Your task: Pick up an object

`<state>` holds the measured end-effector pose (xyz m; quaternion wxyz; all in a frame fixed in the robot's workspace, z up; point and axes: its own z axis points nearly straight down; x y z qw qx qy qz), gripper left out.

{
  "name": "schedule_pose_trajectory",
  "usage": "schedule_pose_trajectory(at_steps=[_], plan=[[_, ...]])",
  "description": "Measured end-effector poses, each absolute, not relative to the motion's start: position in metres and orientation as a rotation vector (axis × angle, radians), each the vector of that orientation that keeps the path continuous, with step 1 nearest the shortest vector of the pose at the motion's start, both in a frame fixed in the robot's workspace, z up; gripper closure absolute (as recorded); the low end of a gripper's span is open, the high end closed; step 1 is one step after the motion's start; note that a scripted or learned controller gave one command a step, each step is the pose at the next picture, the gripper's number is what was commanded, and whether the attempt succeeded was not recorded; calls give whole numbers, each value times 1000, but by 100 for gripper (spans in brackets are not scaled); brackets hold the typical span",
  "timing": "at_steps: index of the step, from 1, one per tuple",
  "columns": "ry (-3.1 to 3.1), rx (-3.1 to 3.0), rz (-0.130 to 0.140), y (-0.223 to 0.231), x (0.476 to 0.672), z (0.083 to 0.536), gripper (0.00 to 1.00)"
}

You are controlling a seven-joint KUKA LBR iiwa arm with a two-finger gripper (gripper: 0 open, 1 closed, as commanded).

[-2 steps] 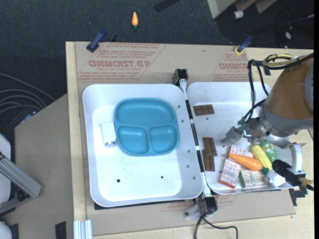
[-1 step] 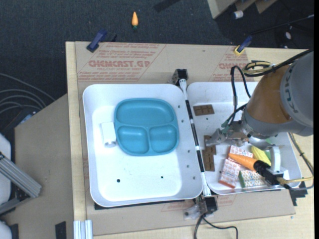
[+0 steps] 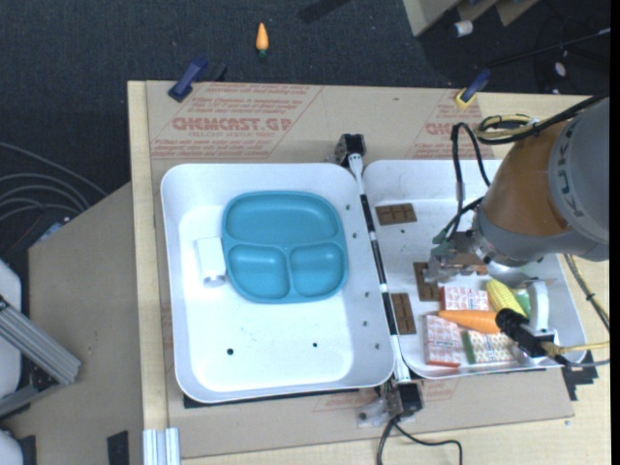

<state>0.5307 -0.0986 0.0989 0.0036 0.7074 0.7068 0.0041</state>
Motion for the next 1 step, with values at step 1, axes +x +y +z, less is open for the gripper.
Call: schedule_pose_trajectory(at_steps=[1], plan=[[2221,2221,1,-84,480,217,100]])
